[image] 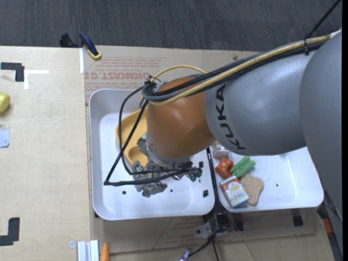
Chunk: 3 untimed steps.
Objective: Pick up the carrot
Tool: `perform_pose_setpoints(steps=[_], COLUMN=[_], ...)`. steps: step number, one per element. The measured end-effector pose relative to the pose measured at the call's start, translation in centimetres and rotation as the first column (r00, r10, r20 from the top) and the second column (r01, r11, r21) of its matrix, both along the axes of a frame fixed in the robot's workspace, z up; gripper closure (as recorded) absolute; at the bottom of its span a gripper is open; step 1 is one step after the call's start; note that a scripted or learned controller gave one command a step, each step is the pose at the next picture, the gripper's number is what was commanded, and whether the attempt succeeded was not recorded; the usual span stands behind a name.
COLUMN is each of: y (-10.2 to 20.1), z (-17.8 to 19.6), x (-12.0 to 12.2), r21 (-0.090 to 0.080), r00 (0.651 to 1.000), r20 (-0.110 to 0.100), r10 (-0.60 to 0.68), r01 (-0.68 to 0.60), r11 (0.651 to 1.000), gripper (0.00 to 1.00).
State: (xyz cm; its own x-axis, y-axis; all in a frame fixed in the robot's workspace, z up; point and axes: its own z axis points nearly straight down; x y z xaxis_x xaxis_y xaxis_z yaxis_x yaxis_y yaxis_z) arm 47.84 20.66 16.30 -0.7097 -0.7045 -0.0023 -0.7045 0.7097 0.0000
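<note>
The carrot (224,167) lies in the right bin (304,200), close to the wall that bin shares with the left one, its orange-red body pointing toward that wall and its green top (243,166) fanning away from it. It looks like a small toy, so probably light and stiff, with a smooth skin that could slip out of a loose pinch. The thick orange body looks the better place to take hold, across its width, since the leafy end seems thin and uneven. Just below the carrot sits a small printed carton (234,193), and beside that a tan biscuit-shaped piece (253,186), both near enough to crowd a descent. The bin floor around the carrot is flat, white and shallow-walled. The gripper (157,179) hangs to the carrot's left, across the shared wall, low over the left bin (103,200); whether it is released or clenched cannot be told amid the dark cabling there. Farther left of the carrot a yellow object (126,135) lies partly under the wrist. The bins rest on cardboard (125,69) on a pale bench (43,173).
</note>
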Motion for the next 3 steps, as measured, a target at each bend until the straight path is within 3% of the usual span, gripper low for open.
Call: perform_pose_setpoints(steps=[1,2,3], y=[-2.1,1.0,0.7], z=[-7.1,-3.7,-7.1], x=[0.4,0.1,2.4], r21=[0.0,0.002,0.0], r00=[0.972,0.997,0.932], r20=[-0.001,0.003,0.0], r10=[0.235,0.081,-0.363], r01=[-0.235,-0.081,0.363], r11=[0.972,0.997,0.932], gripper=[1.0,1.0,1.0])
